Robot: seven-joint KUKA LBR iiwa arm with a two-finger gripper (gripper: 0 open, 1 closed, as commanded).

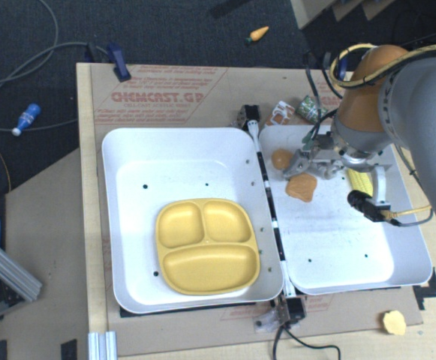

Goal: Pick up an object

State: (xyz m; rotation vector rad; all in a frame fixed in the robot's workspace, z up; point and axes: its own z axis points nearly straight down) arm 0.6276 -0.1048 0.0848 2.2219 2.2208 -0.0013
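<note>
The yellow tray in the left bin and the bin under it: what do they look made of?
The yellow tray looks like moulded plastic with a smooth, slightly glossy finish: rounded compartments with soft highlights. The left bin looks like thin formed white plastic, matte, with a rolled rim and rounded corners; painted metal cannot be ruled out.

Dark floor point(165, 13) all around. Small blue bottle point(27, 117) with a white cap lying on it, far left, beside a long grey cable point(22, 28). Little orange bit point(258, 33) on the floor near the top. Brown worktop point(157, 96) with red letters. Blue clip point(118, 61) on its top left corner. Yellow lump point(394, 322) near its bottom right corner. Silver metal rail point(7, 268) at bottom left.
</note>
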